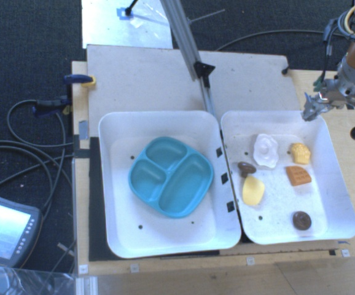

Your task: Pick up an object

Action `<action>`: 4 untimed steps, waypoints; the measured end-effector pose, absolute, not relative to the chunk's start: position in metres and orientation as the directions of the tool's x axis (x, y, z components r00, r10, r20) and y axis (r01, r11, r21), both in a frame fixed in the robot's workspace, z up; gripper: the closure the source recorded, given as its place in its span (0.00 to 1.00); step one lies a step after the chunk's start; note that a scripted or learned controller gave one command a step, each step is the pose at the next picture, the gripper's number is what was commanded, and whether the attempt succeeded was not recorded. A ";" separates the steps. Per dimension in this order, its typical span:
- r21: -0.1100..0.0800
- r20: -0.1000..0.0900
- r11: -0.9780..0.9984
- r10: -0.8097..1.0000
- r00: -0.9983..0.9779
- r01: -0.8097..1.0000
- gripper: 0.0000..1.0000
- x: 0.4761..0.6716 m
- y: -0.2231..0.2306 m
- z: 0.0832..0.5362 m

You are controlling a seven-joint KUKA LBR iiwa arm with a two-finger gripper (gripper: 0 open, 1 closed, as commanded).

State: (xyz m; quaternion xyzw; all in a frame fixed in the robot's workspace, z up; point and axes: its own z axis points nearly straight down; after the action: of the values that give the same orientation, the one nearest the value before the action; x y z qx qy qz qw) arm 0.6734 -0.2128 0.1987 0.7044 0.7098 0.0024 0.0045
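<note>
Six small items lie in the right bin (340, 192): a white lump (266, 150), yellow piece (253, 190), orange cracker (298, 176) among them. Packed close, a descent could nudge neighbours or close on nothing. The gripper (312, 110) hovers at the bin's far corner, holding nothing; I cannot tell its opening.

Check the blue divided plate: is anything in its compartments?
Empty. The blue divided plate sits in the left bin, all three compartments showing bare blue.

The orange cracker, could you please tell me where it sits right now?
The orange cracker lies in the right bin, just below the yellow piece and above the brown disc.
</note>
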 end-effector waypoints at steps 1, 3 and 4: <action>0.010 -0.003 0.008 1.000 -0.008 1.000 1.00 0.675 -0.213 0.255; 0.002 0.002 0.012 1.000 -0.012 1.000 1.00 0.658 -0.096 0.266; 0.000 0.002 0.011 1.000 -0.011 1.000 1.00 0.641 -0.040 0.254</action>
State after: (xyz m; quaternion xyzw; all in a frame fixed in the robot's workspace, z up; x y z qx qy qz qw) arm 0.6412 -0.0401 0.2538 0.7031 0.7111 0.0008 -0.0008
